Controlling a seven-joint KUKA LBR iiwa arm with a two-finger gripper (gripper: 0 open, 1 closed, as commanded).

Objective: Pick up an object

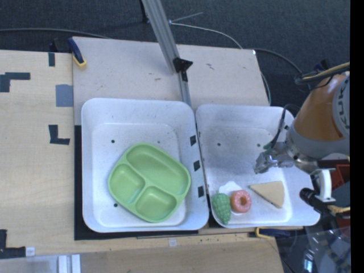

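In the right bin (227, 124) lie a tan wedge-shaped piece (269, 193), a pink ring-shaped donut (241, 201), a green knobbly object (221, 207) and a small white piece (230, 187), all near the front edge. My gripper (263, 164) hangs at the bin's right side, just above and behind the tan wedge. Nothing shows between its tips. The arm's orange band (321, 115) rises to the right of it.
The left bin (96, 152) holds a light green divided plate (149, 182). A metal pole (162, 27) slants up from between the bins at the back. Cables run behind the bench. The right bin's rear half is bare white floor.
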